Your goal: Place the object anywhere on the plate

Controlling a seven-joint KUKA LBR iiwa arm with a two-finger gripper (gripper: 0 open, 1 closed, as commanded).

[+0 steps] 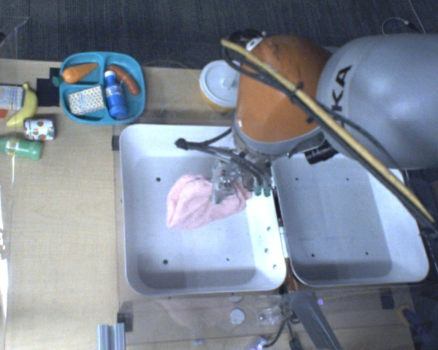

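Pink cloth (196, 201): crumpled, soft folds, lying mid-frame in left bin (142, 217), nearer its right wall. Arm (365, 86) enters from frame right, orange band over bin's upper right; gripper (225, 188) points down, touching cloth's upper right edge. Finger state: cannot tell, wrist blocks view. Black letters "KA" readable on grey arm housing. Blue divided tray (133, 70) w/ toy food at upper left.

**Bench and floor**

Pale wooden bench (58, 254) fills the left side (bright glare streak near its left edge). Dark grey carpet-like floor (131, 13) runs along the top. A clear panel edge (6, 33) crosses the upper-left corner.
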